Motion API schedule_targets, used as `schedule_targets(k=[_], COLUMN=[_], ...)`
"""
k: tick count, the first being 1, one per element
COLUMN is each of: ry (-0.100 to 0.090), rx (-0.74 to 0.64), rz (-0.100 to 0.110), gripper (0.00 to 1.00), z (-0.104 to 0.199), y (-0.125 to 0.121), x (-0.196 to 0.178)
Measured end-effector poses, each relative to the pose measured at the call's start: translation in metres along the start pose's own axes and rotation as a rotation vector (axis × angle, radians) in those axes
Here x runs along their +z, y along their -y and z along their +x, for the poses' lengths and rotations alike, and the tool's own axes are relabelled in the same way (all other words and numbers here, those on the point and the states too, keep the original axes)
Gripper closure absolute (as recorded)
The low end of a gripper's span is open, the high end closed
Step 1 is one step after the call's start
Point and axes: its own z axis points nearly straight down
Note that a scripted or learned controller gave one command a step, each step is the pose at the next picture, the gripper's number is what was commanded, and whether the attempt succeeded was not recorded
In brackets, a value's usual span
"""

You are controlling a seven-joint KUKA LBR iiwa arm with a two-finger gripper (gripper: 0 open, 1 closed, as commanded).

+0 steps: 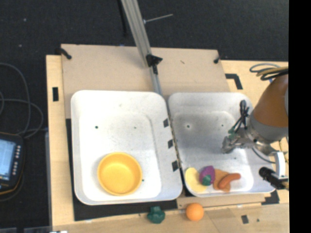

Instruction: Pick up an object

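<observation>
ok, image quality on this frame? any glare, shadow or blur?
Camera view: soft overall, small items in the right bin blur together; grey shading across that bin's floor beside the gripper; left bin bright, near washed out; yellow bowl evenly lit, no hard glare.

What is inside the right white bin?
In the right bin, near its front edge: a yellow piece, a purple-and-green toy, an orange-red toy. The hand hangs above; whatever lies beneath it is covered.

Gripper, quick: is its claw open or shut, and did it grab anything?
Gripper: cannot be told; it hangs over the right bin, apart from the toy food along the bin's near edge, and nothing is visibly held.
</observation>
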Motion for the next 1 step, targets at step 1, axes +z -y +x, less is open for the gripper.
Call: schedule_targets(k=[1], ry=[0.002], rx=[0.000], rz=[-0.001], gripper=[1.00], z=[-0.0048], y=[0.0021], x=[-0.0448])
